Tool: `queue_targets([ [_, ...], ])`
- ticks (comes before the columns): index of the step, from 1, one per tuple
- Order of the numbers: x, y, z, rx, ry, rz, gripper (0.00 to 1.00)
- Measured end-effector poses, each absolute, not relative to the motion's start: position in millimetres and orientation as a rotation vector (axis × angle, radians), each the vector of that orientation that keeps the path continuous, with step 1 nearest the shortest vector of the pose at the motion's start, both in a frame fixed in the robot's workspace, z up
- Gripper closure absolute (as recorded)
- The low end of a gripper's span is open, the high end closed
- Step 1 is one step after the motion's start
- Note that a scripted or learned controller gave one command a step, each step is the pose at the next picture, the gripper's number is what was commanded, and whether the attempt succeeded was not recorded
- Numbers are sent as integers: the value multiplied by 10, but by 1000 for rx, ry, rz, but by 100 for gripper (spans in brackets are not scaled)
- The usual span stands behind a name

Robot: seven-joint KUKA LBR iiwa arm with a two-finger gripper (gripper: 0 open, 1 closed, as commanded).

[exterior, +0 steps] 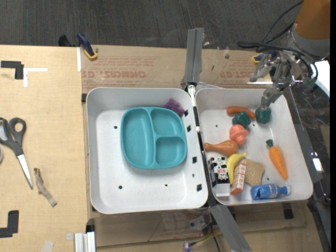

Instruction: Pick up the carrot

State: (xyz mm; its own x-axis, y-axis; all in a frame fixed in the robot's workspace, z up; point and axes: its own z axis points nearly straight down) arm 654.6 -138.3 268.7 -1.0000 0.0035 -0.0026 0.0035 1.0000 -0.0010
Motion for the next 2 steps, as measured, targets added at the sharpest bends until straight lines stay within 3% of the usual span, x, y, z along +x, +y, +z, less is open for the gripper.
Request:
queue_targets([
  [1, 6342, -1898, 1191, 233, 3130, -1, 0],
  [2, 5837, -1961, 929, 173, 3134, -1, 0],
])
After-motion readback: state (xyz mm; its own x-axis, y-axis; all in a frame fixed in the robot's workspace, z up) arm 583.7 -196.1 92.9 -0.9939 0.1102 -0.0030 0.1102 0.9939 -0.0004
